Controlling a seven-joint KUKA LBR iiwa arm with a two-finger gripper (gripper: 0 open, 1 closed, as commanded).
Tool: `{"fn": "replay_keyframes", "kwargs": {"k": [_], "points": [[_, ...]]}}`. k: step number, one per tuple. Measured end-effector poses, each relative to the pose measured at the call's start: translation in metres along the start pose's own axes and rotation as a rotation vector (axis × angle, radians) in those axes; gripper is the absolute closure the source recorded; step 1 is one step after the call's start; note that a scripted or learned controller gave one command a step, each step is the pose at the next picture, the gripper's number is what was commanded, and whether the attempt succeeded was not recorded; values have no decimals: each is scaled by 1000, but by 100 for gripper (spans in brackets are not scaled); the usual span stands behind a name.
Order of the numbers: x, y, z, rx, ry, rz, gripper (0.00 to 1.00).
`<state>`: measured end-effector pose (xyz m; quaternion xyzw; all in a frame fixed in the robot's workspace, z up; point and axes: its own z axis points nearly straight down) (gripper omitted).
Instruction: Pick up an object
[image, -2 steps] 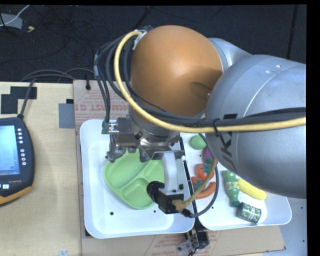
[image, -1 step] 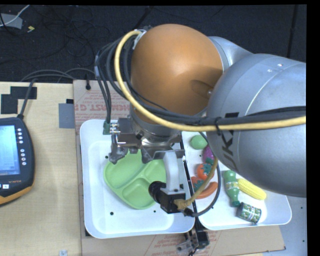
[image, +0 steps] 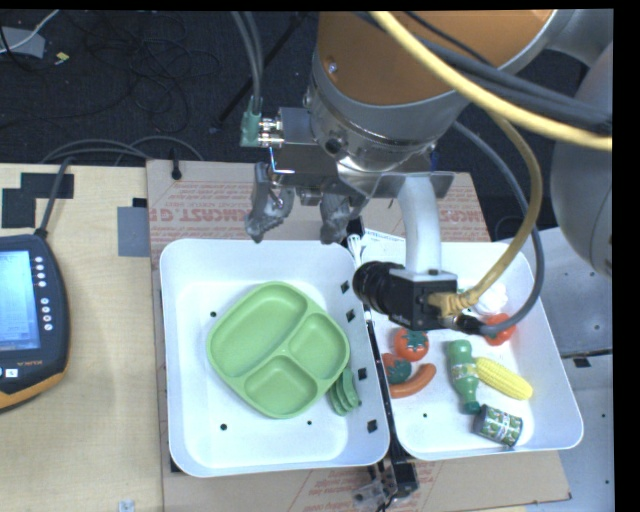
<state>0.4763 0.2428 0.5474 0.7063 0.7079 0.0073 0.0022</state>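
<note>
grey gripper (image: 300, 215) of mine is hovering with fingers spread, holding nothing, over the left white bin's (image: 190, 290) far rim; i am needing to descend toward the green plastic divided plate (image: 278, 348).

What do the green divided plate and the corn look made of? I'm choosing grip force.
The green divided plate looks like hard moulded plastic: one even colour, smooth rounded ridges, a soft sheen. The corn seems to be a plastic or rubber toy, uniformly bright yellow and slightly glossy; how soft it is, the view leaves open.
</note>
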Motion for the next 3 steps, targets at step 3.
{"fn": "replay_keyframes", "kwargs": {"k": [3], "points": [[-54, 30, 187, 5, -3, -3, 100]]}}
